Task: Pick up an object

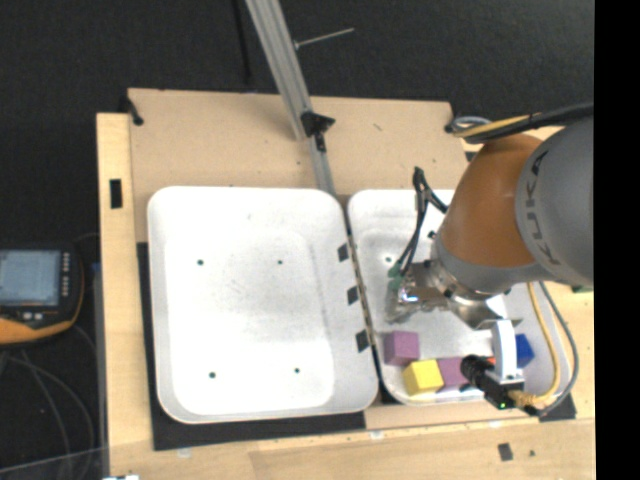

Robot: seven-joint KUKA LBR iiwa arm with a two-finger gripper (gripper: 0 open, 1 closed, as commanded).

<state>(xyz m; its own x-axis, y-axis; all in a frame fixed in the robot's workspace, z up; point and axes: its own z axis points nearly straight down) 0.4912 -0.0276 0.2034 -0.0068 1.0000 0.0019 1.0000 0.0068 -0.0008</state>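
In the right bin (372, 218), a purple block (402, 345) lies near the bin's left wall. A yellow block (423, 376) sits just below it, with a second purple piece (453, 371) to its right. A blue object (522, 349) shows at the bin's right, partly behind the arm. My gripper (405, 295) hangs low in the right bin, just above the purple block and apart from it. The wrist and cables hide most of the gripper.
The left bin (250, 298) lies beside the right one. A slanted metal rail (285, 58) runs from the top toward the gap between the bins. The arm's orange band (490, 208) covers the right bin's upper part. A small device (35, 288) sits at far left.
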